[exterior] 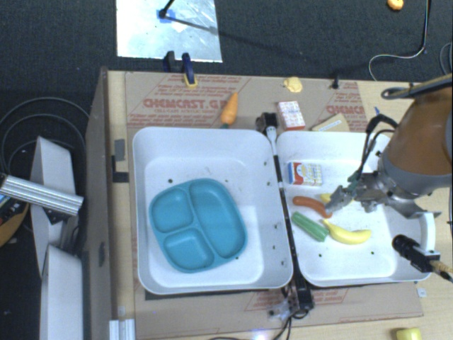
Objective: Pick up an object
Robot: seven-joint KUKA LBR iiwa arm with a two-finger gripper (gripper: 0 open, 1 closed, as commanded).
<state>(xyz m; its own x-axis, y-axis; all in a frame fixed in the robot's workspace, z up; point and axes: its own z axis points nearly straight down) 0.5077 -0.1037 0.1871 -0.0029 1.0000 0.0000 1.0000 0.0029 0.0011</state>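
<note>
The right bin (pixel 368 271) holds a small white carton (pixel 305 173), a red-orange sausage shape (pixel 309 203), a green pepper-like piece (pixel 309 226) and a yellow banana (pixel 347 234). My gripper (pixel 338 200) hangs low over this bin, just right of the sausage and above the banana. Its grey fingers point left toward the sausage's right end. The arm (pixel 417 147) comes in from the right and hides part of the bin's right side. A blue divided plate (pixel 197 223) lies in the left bin (pixel 152 154).
On the cardboard behind the bins lie an orange carrot (pixel 228 108), a small box (pixel 291 115) and a yellow piece (pixel 293 85). A black divider bar (pixel 282 190) runs between the bins. Cables (pixel 417 48) trail at the upper right.
</note>
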